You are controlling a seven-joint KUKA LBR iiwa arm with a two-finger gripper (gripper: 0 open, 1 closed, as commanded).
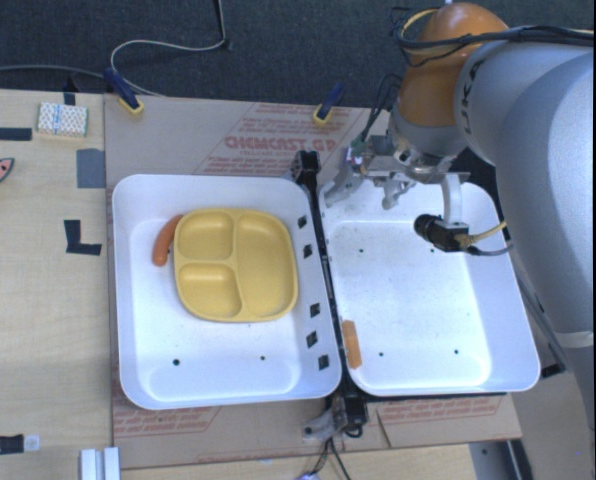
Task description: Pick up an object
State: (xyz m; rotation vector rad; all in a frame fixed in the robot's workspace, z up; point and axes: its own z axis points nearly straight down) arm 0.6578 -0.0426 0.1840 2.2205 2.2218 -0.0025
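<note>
A small orange carrot-shaped piece [351,343] is being left at the lower left edge of the right white shallow bin [478,368], pressed against the divider, probably awkward for a grasp. Another orange sausage-like piece [162,242] is being kept beside a yellow divided plastic plate [236,264] in the left white bin [148,368]. The two-finger gripper [388,183] is being held at the upper centre of the frame, above the right bin's far edge; nothing is being gripped, and its opening cannot be judged.
</note>
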